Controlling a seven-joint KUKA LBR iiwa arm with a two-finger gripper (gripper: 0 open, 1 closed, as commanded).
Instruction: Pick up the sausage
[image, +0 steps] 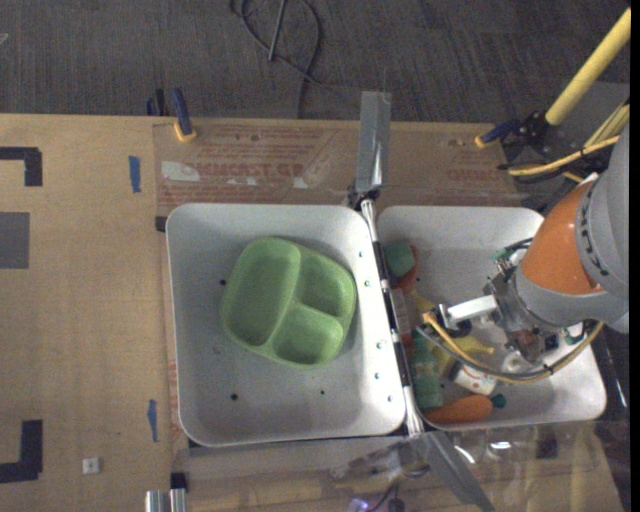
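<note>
The right bin holds a pile of toy foods along its left side. A small reddish-brown piece, which looks like the sausage, lies against the bin's left wall, just below a round green item. My gripper hangs low over the middle of the right bin, to the right of that piece and apart from it. The wrist and a yellow cable hide what is under it. I see nothing held.
An orange carrot lies near the right bin's front edge, beside green pieces and a yellow piece. A green divided plate sits in the left bin. A metal divider separates the bins.
</note>
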